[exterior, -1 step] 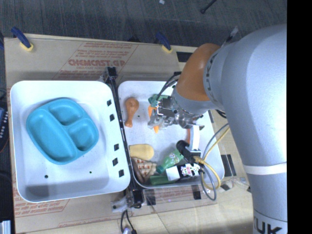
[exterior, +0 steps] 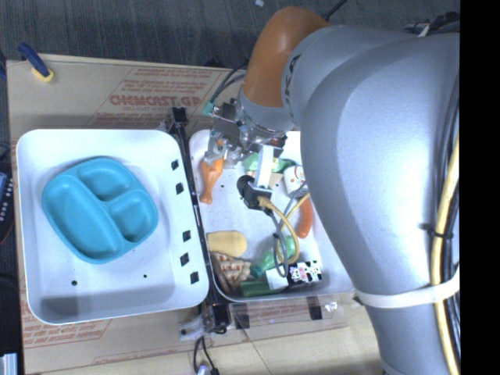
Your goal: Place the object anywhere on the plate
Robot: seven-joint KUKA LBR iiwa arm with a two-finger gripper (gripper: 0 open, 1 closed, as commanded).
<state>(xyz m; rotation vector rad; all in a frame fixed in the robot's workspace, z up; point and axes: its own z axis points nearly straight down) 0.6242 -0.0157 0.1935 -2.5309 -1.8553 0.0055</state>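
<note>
A slanted overhead view shows a tabletop (exterior: 94, 92) covered with brown cardboard, carrying two shallow white bins side by side. The left bin (exterior: 47, 287) holds a blue plate (exterior: 98, 208) with three compartments; nothing lies on it. The right bin (exterior: 226, 217) holds a jumble of small toy items: an orange drumstick-shaped piece (exterior: 209, 180) near the dividing wall, a pale yellow bun-shaped piece (exterior: 226, 243) lower down, a brown ridged item (exterior: 232, 269) below that, green pieces (exterior: 266, 276), a black-and-white patterned item (exterior: 305, 273), and an orange piece (exterior: 305, 217) close to the arm. A large grey robot arm (exterior: 375, 155) with an orange band reaches in from the right and covers much of the right bin. Its tool (exterior: 238, 143) hangs low over the upper part of that bin, just beside the top of the drumstick-shaped piece. Whether the tool is open or closed cannot be told, and nothing can be seen held in it. Which item is the one to be moved is not certain; the drumstick-shaped piece, nearest the tool, seems the likeliest. Judged from this, the task is at an early stage: picking up, carrying across to the left bin and setting down on the plate all remain.
</note>
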